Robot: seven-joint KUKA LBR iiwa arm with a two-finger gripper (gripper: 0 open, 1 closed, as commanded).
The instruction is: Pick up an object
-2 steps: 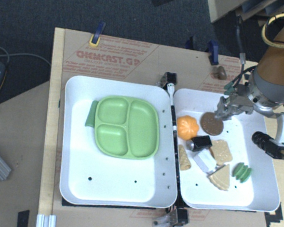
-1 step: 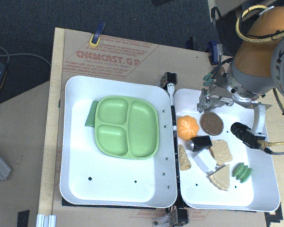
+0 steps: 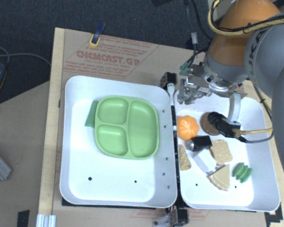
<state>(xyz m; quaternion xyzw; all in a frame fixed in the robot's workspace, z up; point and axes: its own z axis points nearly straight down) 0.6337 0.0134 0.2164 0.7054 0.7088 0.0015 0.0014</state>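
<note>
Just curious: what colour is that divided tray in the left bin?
Light green tray, plain, seen clearly in the camera view.

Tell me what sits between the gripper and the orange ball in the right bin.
Nothing visible does. The gripper hangs over the far left corner of the right white bin, and only bare bin floor separates it from the round orange ball just nearer the camera. The dark round disc lies to the ball's right.

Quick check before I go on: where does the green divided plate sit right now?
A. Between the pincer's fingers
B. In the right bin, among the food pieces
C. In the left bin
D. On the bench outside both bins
C: the green divided plate lies flat on the floor of the left bin, while the orange and the other small pieces are in the right bin.
</note>
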